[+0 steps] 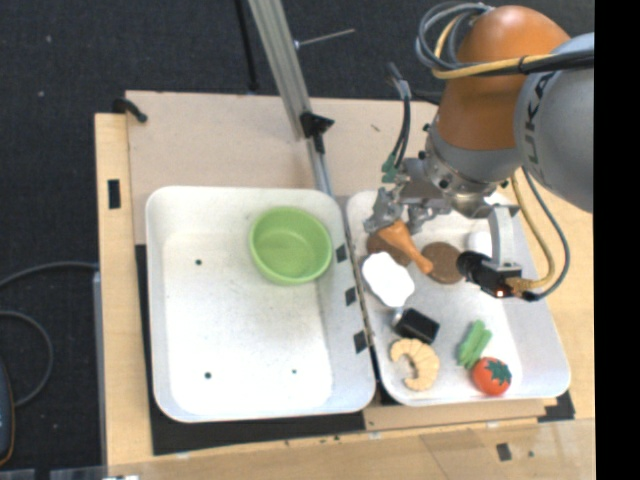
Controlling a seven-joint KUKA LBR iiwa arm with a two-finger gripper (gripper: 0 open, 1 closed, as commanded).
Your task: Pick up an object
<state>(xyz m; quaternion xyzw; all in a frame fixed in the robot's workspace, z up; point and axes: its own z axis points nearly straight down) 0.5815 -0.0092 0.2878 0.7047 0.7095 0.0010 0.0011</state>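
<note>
My gripper [393,213] hangs low over the far left corner of the right bin [545,343], under the orange-banded wrist. Right beneath and just in front of it lies a tan, drumstick-shaped toy [402,243], touching or nearly touching the gripper. A brown round piece [444,264] sits to that toy's right. In front of them are a white lump [388,278], a black block [417,325], a beige curled pastry shape [416,362], a green vegetable [473,340] and a red tomato [491,376].
The left bin [200,368] holds a green bowl [290,245] near its far right side. A slanted metal pole [285,63] rises behind the bins' shared edge. Cables and a small black fitting [490,271] hang off the wrist over the right bin.
</note>
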